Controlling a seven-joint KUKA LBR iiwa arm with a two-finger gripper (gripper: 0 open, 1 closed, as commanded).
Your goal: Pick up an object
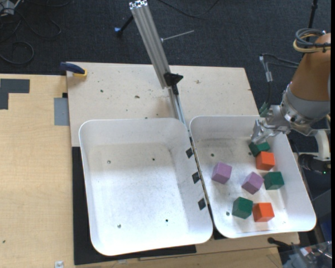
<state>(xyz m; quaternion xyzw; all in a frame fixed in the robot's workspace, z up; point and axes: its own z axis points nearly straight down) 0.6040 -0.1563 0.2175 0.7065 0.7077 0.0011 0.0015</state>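
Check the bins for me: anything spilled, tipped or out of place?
Nothing stands out. All seven blocks sit inside the right bin, none over the rim. The gripper is low over a green block at the far corner.

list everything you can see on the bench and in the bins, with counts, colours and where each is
bins: 2, white, side by side on the bench; left bin, right bin
purple blocks: 2, in the right bin near its middle
green blocks: 3, in the right bin; one at the gripper's tip, one toward the right wall, one near the front
orange blocks: 2, in the right bin; one just below the gripper, one near the front
aluminium bar: 1, silver, slanting from the top down to between the bins
clamp: 1, blue and yellow, on the bench's far left corner
arm: 1, grey with orange band, at the right
gripper: 1, over the right bin's far right part
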